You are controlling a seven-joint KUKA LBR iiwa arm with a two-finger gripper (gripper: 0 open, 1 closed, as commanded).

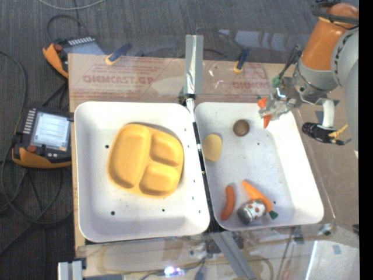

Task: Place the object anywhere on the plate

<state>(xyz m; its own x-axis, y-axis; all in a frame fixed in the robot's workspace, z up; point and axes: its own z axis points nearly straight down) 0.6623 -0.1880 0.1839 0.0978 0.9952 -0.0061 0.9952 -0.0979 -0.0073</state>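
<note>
Two white bins sit side by side on the bench. The left bin [87, 214] carries a yellow plate [147, 159] with three compartments, lying near the bin's middle and turned a little askew. The right bin [297, 179] holds the loose things: a pale yellow round piece [213, 147] against its left edge, a small brown ball [241, 128] near its far edge, a red sausage [229, 202] toward the near edge, and beside that a carrot [257, 193] lying slantwise, touching a small can [251, 212] at the near edge. The arm [326, 42] reaches in over the far right corner of the right bin, and the gripper [269, 111] hangs above that corner, its orange-tipped fingers [266, 120] pointing down. How far the jaws stand apart cannot be told, and nothing is seen between them. All the loose things lie in the right bin, well apart from the plate.
</note>
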